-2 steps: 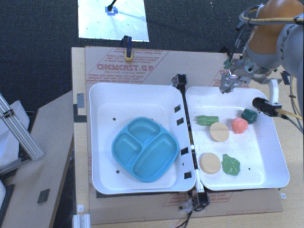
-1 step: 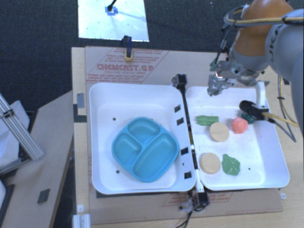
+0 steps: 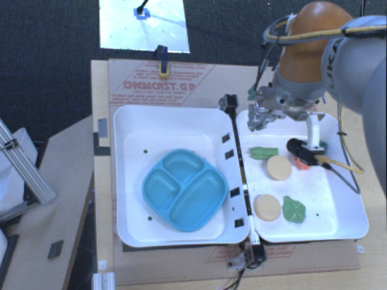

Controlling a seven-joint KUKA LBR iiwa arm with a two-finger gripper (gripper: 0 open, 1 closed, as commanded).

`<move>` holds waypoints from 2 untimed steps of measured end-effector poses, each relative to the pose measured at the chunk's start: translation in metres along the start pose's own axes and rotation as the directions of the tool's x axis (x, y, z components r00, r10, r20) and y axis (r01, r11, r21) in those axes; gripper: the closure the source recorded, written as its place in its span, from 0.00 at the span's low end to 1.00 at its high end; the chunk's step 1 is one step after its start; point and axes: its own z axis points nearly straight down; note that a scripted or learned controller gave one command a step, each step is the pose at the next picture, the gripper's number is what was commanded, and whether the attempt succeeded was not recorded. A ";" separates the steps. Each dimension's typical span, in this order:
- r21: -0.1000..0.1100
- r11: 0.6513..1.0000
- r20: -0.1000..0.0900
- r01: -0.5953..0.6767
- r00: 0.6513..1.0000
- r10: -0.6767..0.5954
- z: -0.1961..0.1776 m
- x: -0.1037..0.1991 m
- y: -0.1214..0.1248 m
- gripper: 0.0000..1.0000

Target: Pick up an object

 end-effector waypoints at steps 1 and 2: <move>-0.001 1.000 0.000 0.001 1.000 -0.001 -0.006 0.057 -0.010 1.00; 0.000 1.000 0.000 0.000 1.000 0.000 -0.010 0.105 -0.035 1.00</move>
